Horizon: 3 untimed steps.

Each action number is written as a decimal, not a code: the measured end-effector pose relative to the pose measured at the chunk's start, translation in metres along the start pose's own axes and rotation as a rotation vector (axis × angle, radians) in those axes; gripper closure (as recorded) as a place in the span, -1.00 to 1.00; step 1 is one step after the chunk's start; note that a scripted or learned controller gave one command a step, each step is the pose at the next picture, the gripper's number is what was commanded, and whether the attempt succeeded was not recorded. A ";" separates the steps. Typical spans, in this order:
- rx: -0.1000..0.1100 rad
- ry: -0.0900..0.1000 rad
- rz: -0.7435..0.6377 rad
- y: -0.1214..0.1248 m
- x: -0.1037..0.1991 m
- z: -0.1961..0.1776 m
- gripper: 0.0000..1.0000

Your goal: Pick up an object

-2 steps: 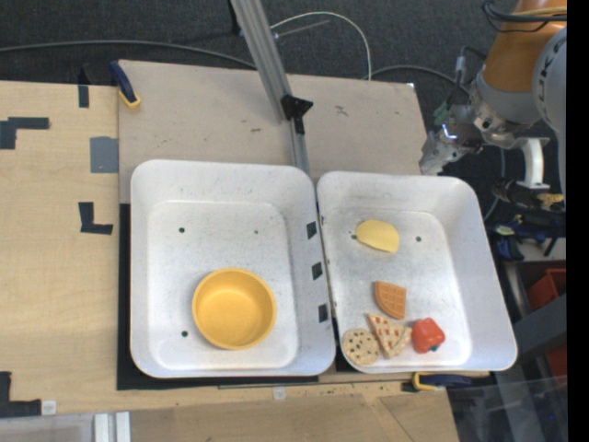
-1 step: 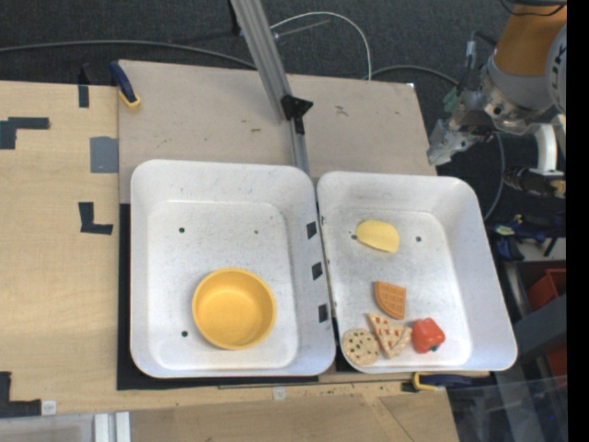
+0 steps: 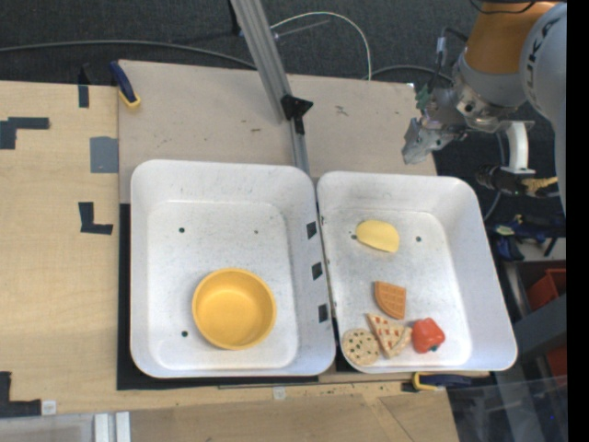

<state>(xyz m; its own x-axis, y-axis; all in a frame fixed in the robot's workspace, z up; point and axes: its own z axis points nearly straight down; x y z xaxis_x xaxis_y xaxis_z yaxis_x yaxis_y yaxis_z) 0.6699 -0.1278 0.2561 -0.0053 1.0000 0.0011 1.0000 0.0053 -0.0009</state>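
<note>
Camera view: gripper (image 3: pixel 421 143) is seen above the right bin's (image 3: pixel 460 190) far rim, nothing held; finger state cannot be told. Nothing has been picked: pale yellow piece (image 3: pixel 378 236), waffle (image 3: pixel 390 299) and red piece (image 3: pixel 426 335) lie untouched, so approach and grasp are judged outstanding.

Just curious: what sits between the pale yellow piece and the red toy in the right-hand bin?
In the camera view, an orange waffle-like piece lies between the pale yellow piece and the red toy.

Arm (image 3: pixel 515 44) hangs upper right, end effector (image 3: pixel 419 145) pointing down.
</note>
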 end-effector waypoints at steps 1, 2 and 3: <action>0.001 0.001 -0.001 -0.004 0.057 -0.004 1.00; 0.002 0.000 0.000 -0.005 0.108 0.014 1.00; 0.003 0.000 -0.001 -0.011 0.160 0.026 1.00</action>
<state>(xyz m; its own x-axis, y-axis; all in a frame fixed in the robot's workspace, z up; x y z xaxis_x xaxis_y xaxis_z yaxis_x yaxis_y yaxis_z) 0.6583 0.0322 0.2303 -0.0064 1.0000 0.0014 1.0000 0.0064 -0.0036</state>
